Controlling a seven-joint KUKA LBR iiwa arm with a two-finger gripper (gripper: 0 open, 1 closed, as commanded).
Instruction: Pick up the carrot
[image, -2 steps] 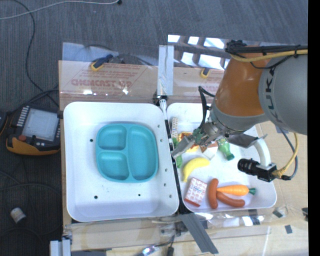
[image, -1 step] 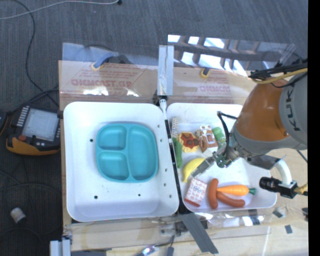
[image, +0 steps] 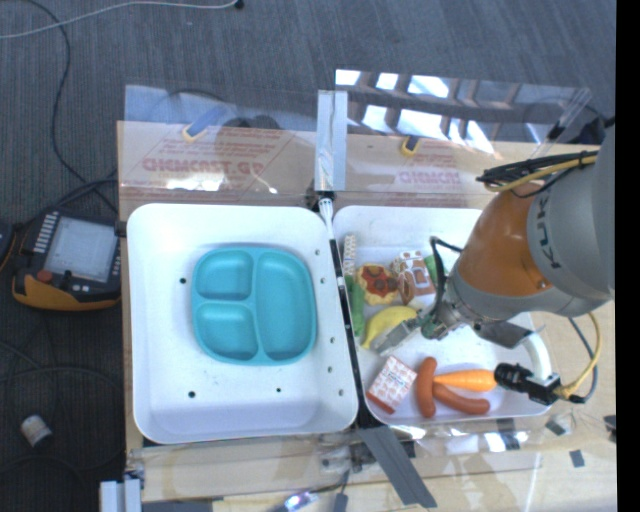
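Carrot (image: 466, 379), a smooth orange taper of glossy plastic, lies flat near the front of the right bin (image: 530, 352), below and a little right of the gripper (image: 436, 323); its thick end meets a red sausage (image: 427, 384) standing lengthwise, and a second sausage (image: 461, 402) lies just under it. Left of these rests a small red-and-white printed packet (image: 392, 384). Just left of the gripper curves a yellow banana (image: 388, 324), with a pizza slice (image: 378, 283) and a printed box (image: 412, 268) above it. Whether the gripper is spread or pressed together I cannot tell; it hangs low over the toys, apart from the carrot. Well to its left, the left bin (image: 160, 400) holds a matte turquoise tray (image: 253, 304) with three rounded compartments.
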